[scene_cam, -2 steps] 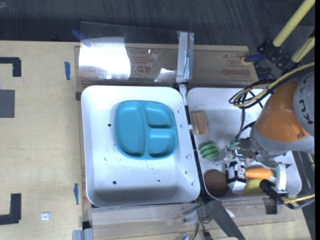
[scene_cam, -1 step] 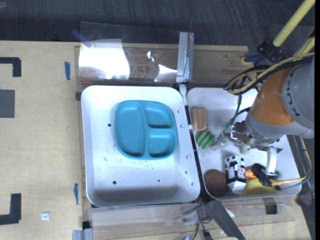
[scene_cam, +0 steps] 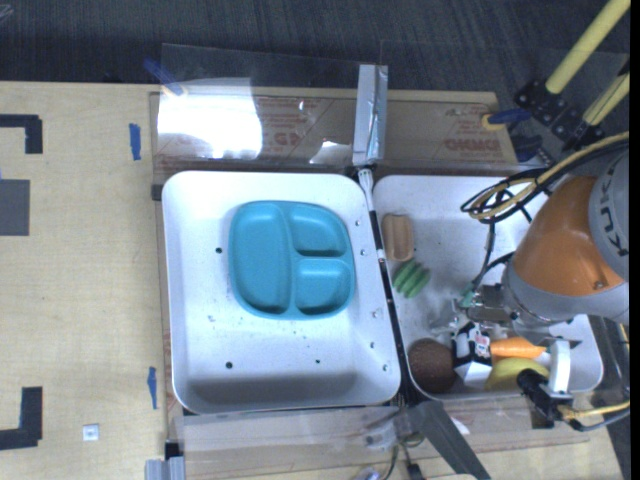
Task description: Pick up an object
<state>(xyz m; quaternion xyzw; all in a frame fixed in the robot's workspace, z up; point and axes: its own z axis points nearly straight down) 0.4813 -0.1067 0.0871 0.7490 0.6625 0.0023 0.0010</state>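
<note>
My gripper [scene_cam: 470,340] hangs low in the right bin [scene_cam: 440,203], under the orange band of the arm [scene_cam: 570,243]. Right around it lie a brown round object [scene_cam: 432,364], an orange carrot-like piece [scene_cam: 518,348] and a yellow banana-like piece [scene_cam: 512,370]. The gripper sits just above and to the right of the brown object. A green ridged item [scene_cam: 410,278] and a tan bread-like piece [scene_cam: 398,236] lie further up the bin, apart from the gripper.
The left bin [scene_cam: 200,348] holds a blue divided plate [scene_cam: 292,258]. A clear plastic wall [scene_cam: 370,118] stands behind the bins. Cables [scene_cam: 500,200] loop over the right bin's far side. Wooden bench [scene_cam: 70,288] extends to the left.
</note>
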